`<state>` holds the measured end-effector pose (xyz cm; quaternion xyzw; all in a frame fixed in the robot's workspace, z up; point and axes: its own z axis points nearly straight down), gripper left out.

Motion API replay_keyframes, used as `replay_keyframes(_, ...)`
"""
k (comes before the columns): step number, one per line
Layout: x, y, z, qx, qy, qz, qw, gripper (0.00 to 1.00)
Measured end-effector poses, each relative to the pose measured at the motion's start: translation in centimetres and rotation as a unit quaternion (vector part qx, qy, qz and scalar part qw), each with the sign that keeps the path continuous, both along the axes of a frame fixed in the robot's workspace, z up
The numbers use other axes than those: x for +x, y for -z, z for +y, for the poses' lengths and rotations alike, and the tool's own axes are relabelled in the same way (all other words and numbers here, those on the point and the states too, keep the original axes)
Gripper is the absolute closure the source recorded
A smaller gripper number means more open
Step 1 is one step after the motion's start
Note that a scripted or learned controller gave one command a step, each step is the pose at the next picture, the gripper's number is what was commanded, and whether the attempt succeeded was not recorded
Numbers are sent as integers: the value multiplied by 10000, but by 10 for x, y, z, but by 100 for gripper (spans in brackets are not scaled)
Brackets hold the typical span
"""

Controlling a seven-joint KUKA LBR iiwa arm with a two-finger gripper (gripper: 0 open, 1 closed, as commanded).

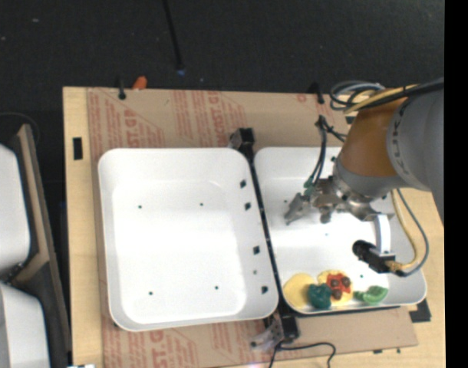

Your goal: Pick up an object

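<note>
Hovering in the right bin [295, 167], the claw [311, 209] is spreading its fingers apart, holding nothing (approach step); next it needs lowering toward the toys [337, 288] at five o'clock.

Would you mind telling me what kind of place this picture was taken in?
Most likely a robotics lab bench set up for grasping trials. A grey and orange arm reaches over two shallow white bins, small coloured toys sit in the right bin's near corner, and loose cables run over the dark floor.
</note>
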<state>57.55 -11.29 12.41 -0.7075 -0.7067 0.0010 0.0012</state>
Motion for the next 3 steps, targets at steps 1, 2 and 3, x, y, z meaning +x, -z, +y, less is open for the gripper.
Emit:
replay_keyframes(1, 1, -13, -1, -4, 7, -25, 10000, 100)
replay_keyframes(2, -2, -75, -2, -5, -2, -43, 10000, 100)
replay_keyframes(3, -1, -128, -2, -5, -4, -43, 10000, 100)
